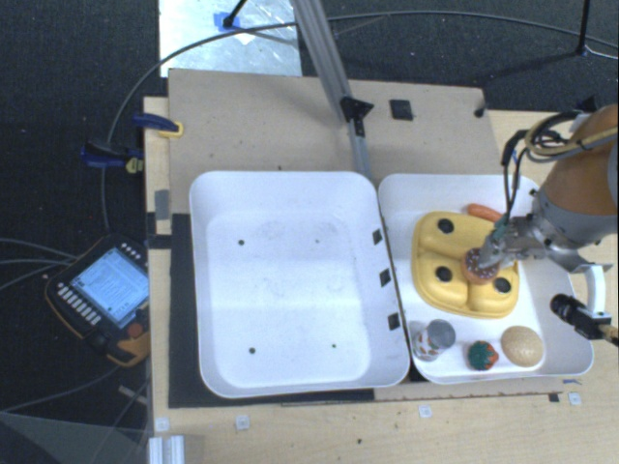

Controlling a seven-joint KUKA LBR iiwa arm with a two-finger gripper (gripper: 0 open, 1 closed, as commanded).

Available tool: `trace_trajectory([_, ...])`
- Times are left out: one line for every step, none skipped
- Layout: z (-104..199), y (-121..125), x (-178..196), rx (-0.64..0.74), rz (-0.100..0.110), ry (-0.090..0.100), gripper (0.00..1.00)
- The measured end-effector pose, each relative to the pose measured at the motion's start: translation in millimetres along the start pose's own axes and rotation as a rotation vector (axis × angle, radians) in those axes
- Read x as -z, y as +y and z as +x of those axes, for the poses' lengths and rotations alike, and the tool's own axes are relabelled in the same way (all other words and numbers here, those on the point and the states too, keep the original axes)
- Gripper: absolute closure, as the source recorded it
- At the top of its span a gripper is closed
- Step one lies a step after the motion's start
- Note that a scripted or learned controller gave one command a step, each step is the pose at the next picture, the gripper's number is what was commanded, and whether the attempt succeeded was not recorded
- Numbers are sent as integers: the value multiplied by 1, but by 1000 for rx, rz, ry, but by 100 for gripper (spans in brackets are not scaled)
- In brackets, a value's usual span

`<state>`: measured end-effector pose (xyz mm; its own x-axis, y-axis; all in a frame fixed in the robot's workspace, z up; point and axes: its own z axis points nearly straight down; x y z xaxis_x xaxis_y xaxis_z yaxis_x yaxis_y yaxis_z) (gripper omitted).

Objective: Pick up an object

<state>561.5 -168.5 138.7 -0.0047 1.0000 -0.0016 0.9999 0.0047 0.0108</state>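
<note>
Bins sit side by side on the bench: the left bin shows bare white floor with a few dark specks, while the right bin carries all the clutter. A large yellow block with dark round spots lies near that bin's middle, with a small orange piece just beyond its far edge. Along the near wall rest a grey-capped object, a red-and-green ball and a tan egg-shaped object, close together in a row. The gripper comes in from the right and hangs right over the yellow block's right part, at a reddish-brown patch; whether it is spread or closed, and whether it grips anything, cannot be told.
</note>
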Motion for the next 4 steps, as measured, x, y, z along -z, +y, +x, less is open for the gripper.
trace_trajectory([8,-4,55,1,5,1,100])
trace_trajectory([8,-3,88,2,6,1,100])
trace_trajectory([8,-2,72,-1,9,0,100])
trace_trajectory([63,8,84,6,7,4,100])
